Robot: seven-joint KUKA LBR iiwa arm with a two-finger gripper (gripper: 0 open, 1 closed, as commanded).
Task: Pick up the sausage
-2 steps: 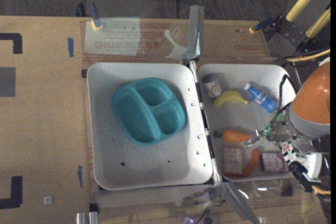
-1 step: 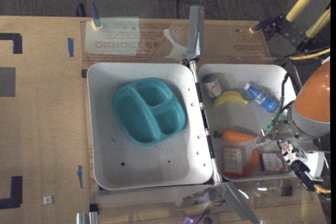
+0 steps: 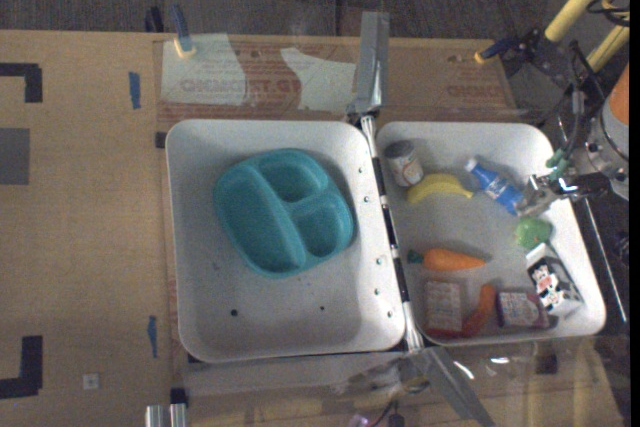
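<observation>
The sausage [image 3: 480, 309] is a short reddish-brown link lying tilted near the front of the right bin [image 3: 590, 260]. It rests between a pinkish packet [image 3: 441, 303] and a purple packet [image 3: 519, 307]. My gripper [image 3: 556, 183] hangs over the bin's right side, just beside the blue bottle [image 3: 495, 185] and above a green fruit [image 3: 534, 232]. It is well back from the sausage, with nothing seen in its grasp.
The right bin also holds a small can [image 3: 403, 161], a banana [image 3: 438, 188], a carrot [image 3: 453, 260] and a cow-print carton [image 3: 549, 285]. A teal divided plate [image 3: 283, 211] lies in the left bin [image 3: 195, 305]. A metal divider [image 3: 385, 225] separates the bins.
</observation>
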